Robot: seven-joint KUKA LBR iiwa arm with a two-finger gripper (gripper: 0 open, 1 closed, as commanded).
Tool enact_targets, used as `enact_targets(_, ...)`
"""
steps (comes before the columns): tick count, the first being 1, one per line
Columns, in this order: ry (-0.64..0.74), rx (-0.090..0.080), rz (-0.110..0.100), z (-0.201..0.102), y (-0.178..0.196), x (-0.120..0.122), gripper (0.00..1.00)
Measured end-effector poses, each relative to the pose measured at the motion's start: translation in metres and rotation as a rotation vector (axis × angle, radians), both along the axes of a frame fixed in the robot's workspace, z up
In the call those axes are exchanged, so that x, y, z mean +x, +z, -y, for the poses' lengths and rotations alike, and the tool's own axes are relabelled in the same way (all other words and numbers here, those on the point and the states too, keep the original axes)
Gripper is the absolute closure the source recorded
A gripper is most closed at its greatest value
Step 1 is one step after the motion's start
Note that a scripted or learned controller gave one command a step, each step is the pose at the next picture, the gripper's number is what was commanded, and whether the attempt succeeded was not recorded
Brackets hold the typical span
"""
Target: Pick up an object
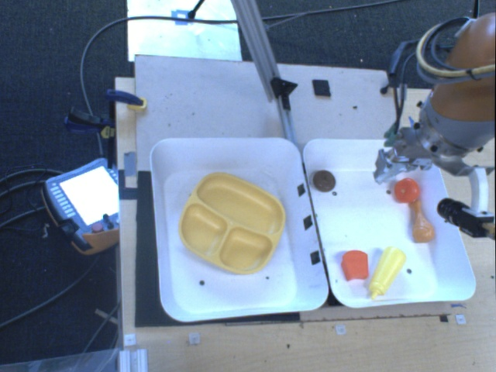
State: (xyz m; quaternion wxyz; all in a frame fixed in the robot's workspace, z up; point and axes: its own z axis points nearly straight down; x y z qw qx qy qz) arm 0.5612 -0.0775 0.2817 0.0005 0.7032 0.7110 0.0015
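**Ana:** Closest to the lens sits the counter [209,99], pale board carrying everything. What lies on it, biggest first?

**Ben:** Taking the right bin [457,281] as the landmark: the left bin [167,285] touches its left wall, and a yellow divided plate [231,222] rests inside that left bin, well apart from the landmark.

**Ana:** And the arm?

**Ben:** The grey arm [457,122] with its orange band reaches over the right bin's far right corner. Its end effector [387,165] hangs above the bin's upper area, just beside a red-orange ball-ended toy.

**Ana:** Gripping anything?

**Ben:** I cannot tell whether it is open or closed; nothing visibly sits in it.

**Ana:** Objects inside the right bin?

**Ben:** A yellow squeeze bottle [386,271] lies tilted near the front wall. An orange toy [414,206] with a red ball end lies along the right side. A red cup [355,265] sits just left of the bottle, close beside it. A small brown disc [323,180] lies near the bin's far left corner.
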Motion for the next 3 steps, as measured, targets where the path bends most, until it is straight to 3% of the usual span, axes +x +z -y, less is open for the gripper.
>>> enact_targets(1,0.0,0.0,0.0,-0.057,-0.002,0.017,1.0)
enact_targets(3,-0.002,-0.001,0.0,-0.142,-0.036,0.063,1.0)
